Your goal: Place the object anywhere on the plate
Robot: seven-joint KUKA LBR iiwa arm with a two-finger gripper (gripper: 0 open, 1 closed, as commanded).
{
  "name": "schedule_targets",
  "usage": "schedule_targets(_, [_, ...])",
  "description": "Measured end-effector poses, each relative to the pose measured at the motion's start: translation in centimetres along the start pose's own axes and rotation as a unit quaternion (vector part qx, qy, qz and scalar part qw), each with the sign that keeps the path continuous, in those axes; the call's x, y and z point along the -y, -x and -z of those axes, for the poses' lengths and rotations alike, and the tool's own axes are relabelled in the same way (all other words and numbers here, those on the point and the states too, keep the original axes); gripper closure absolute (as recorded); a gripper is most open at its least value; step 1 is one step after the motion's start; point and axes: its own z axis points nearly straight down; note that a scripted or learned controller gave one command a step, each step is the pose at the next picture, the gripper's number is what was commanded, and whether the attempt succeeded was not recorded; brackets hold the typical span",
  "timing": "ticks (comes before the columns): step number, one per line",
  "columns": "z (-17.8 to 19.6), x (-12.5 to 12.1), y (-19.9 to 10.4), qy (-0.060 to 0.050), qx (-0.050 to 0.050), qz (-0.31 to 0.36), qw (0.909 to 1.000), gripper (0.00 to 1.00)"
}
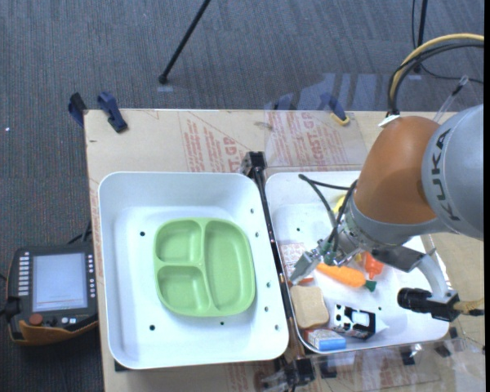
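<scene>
Lower right of the frame, the right-hand shallow white bin (310,188) holds clutter: a tan bread-slice toy (310,306), a black-and-white box (353,320) and a small blue block (326,343) packed close. Just above them lies the orange plastic carrot (343,275), seemingly the object to move. The gripper (328,254) hovers at its upper left end; whether the claw is spread or pinching, I cannot tell. A nudge could roll the carrot aside. Left of centre, the green sectioned plate (204,266) waits in the left bin.
</scene>
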Motion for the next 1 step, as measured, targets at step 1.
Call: schedule_targets(1, [0.0, 0.0, 0.0, 0.0, 0.0, 0.0, 1.0, 0.0])
